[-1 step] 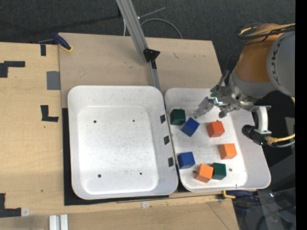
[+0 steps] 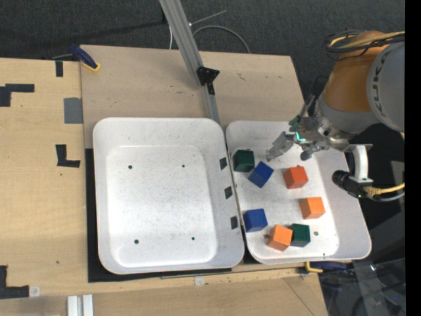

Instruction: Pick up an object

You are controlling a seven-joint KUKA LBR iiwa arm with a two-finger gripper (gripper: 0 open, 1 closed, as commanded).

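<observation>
Claw [image 2: 291,147]: we see its two fingers spread apart with nothing between them, poised over the upper part of the right bin [image 2: 348,245].
Nearest targets: a blue cube [image 2: 261,174] just below the claw; a dark green cube [image 2: 244,160] beside it, near the bin's left wall.
Other cubes: orange cube [image 2: 295,176], a second orange cube [image 2: 312,207], a lower blue cube [image 2: 255,219], and an orange-and-green pair [image 2: 289,236] touching each other.
Handling: we judge the cubes light, rigid and not fragile; flat opposite faces suit a pinch.
Obstructions: the green cube crowds the blue one's left side; we would close across its freer faces.
Left bin [image 2: 105,133]: beside the right one on the tabletop [image 2: 39,124].
</observation>
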